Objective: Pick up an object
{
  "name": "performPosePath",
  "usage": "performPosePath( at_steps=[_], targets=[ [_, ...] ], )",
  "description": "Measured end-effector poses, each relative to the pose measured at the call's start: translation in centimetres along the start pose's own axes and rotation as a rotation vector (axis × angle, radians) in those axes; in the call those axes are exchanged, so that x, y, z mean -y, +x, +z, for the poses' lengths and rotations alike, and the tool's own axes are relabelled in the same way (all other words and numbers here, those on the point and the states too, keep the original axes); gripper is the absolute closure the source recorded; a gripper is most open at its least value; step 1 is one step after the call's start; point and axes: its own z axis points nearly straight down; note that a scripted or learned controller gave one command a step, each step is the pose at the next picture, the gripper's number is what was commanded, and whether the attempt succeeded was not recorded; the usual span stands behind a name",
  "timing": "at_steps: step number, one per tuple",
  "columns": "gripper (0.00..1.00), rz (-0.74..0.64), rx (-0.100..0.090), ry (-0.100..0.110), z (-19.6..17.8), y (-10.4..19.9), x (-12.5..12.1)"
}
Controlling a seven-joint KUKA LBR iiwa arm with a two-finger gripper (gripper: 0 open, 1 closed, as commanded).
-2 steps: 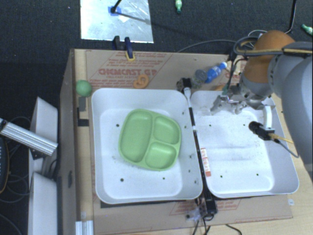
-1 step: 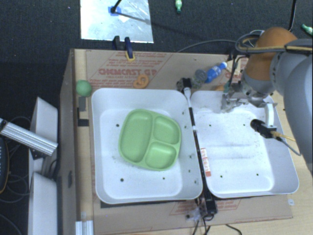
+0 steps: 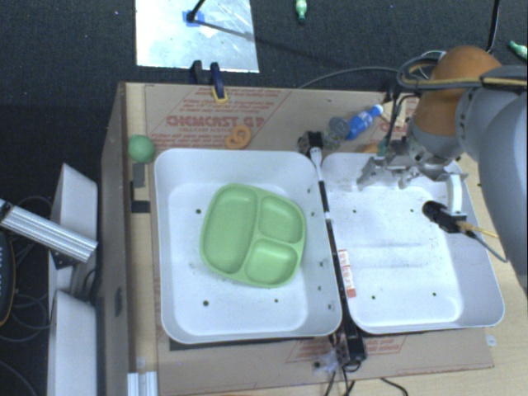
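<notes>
In the camera view the gripper (image 3: 388, 172) hangs over the far edge of the right bin (image 3: 412, 291), spread or closed I cannot tell, while the green divided plate (image 3: 252, 235) lies mid left bin (image 3: 181, 304), well apart, so descending here would likely grasp nothing.

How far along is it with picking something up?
Nothing looks done: the green divided plate, the one loose thing in the bins, lies flat in the left bin, not lifted. In hand: the arm reaches over the far end of the right bin, well apart from the plate. Left to do: likely cross to the plate, grip its rim and lift it.
</notes>
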Motion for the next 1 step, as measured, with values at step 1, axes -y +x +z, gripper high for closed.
performPosePath(
  at_steps=[1],
  targets=[
    [0.0,0.005,-0.001,0.003,1.14,-0.43,0.13]
  ],
)
